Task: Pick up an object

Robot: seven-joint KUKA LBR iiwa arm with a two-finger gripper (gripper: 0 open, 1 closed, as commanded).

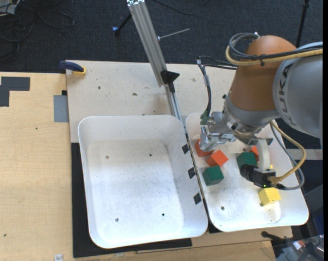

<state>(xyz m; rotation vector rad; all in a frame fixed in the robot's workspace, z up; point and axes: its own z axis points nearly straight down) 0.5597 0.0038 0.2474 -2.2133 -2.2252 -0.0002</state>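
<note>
My gripper hangs low over the left part of the right bin, just above a red-orange piece at the bin's left wall. An orange block lies right beside the fingertips, and a green cube sits just below it. Further right lie a dark green block with a small orange piece against it, and a yellow block near the front right. The arm's wrist hides the bin's back part.
The left bin lies beside the right one, with black clips along the shared wall. A slanted metal bar rises behind the bins. A black cable plug hangs over the right bin.
</note>
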